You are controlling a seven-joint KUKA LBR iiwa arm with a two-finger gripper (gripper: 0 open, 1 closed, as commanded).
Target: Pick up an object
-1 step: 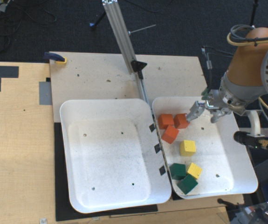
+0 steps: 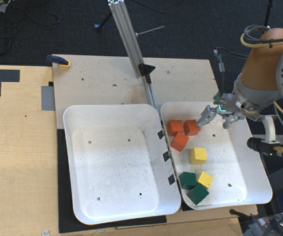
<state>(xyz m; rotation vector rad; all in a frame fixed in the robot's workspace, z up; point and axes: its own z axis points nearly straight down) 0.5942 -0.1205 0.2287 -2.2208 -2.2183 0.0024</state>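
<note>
Fingers [image 2: 218, 117] stand spread apart with nothing between them, hanging over the upper part of the right bin [image 2: 244, 166]. One fingertip [image 2: 204, 118] is just beside the nearest orange block [image 2: 191, 127], which lies with two more orange blocks against the bin's left wall. Yellow and green blocks lie lower down, well apart from the fingers. This looks like the approach step; next the fingers need to shift left over that block, descend around it and close.
</note>
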